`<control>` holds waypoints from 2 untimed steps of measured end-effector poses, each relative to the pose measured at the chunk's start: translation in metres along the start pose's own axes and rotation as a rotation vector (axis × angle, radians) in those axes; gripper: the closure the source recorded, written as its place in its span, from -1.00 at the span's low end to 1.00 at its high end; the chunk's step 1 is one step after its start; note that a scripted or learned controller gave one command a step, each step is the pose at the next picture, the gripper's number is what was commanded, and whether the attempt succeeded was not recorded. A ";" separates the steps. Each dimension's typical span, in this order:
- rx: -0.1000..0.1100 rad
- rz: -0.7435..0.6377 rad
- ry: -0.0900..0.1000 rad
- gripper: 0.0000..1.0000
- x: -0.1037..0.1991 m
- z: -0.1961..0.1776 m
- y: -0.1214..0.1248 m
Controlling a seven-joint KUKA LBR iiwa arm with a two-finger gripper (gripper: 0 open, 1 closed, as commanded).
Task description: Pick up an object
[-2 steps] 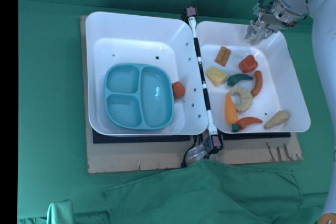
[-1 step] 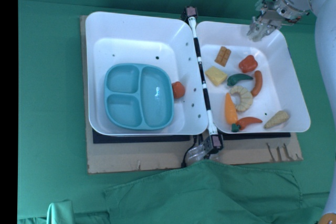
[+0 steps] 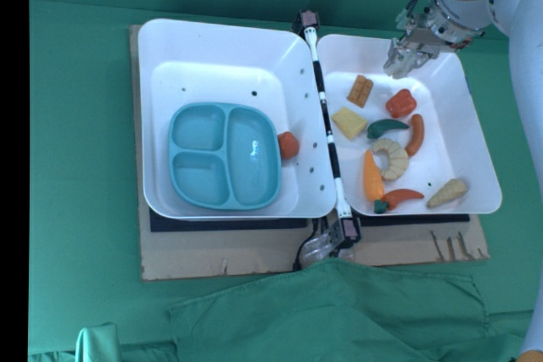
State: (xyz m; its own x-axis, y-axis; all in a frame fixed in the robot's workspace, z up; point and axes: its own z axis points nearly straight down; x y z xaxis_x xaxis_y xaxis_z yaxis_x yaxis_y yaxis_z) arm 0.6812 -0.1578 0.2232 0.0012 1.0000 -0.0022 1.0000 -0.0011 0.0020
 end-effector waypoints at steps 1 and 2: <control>0.001 0.002 0.002 1.00 -0.030 0.041 0.013; 0.011 0.003 0.000 1.00 -0.029 0.039 0.018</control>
State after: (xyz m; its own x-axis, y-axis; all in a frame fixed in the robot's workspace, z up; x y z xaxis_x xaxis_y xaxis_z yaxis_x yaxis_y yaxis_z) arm 0.6990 -0.1866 0.1841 0.0037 1.0000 -0.0020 1.0000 -0.0037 -0.0089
